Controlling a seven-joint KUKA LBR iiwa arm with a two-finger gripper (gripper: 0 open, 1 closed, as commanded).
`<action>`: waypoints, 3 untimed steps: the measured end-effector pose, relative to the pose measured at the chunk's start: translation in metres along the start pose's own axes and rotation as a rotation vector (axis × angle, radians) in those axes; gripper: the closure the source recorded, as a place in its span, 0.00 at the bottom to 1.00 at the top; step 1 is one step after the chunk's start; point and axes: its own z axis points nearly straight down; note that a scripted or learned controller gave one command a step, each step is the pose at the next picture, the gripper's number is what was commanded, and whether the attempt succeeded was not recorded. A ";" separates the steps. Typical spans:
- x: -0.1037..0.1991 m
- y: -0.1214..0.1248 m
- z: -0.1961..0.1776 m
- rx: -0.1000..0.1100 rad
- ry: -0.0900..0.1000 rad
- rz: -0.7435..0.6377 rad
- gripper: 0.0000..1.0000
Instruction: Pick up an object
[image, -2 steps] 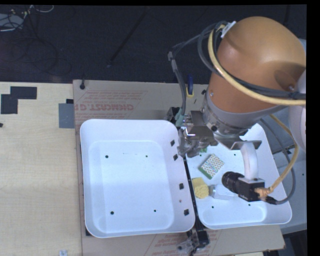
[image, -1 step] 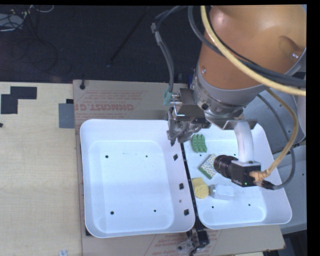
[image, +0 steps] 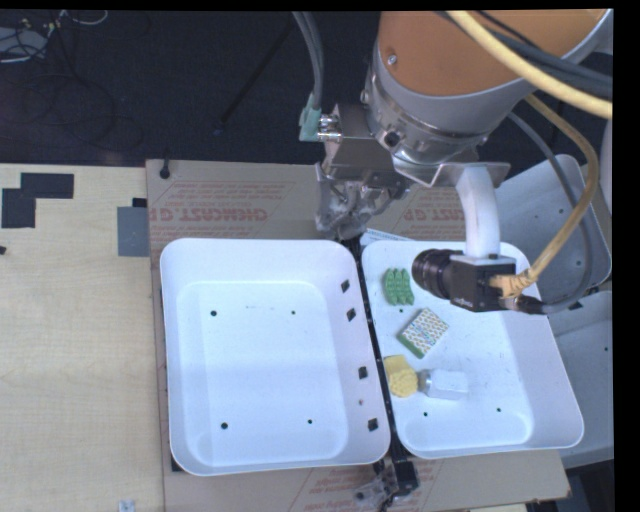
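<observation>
Pale wooden bench top (image: 70, 340) across the left, grain faintly visible, evenly and brightly lit. Marked with dark rectangular patches: 1 stepped black shape (image: 35, 195) near the far left, 1 grey block (image: 131, 230) closer to the centre. Brown cardboard sheet (image: 240, 200) laid flat on the bench, printed with reddish mirrored lettering, edges showing at the back and along the front. Beyond the bench, dim dark floor (image: 180, 80) along the top, much less lit than the bench. Loose cables (image: 40, 40) trailing across that dark area at upper left. Pale grey panel (image: 560, 200) with small holes at right.
</observation>
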 end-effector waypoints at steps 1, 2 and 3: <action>0.050 0.038 0.006 0.007 -0.003 0.001 1.00; 0.049 0.036 -0.005 0.011 -0.006 -0.005 1.00; 0.049 0.033 0.005 0.009 -0.004 -0.002 1.00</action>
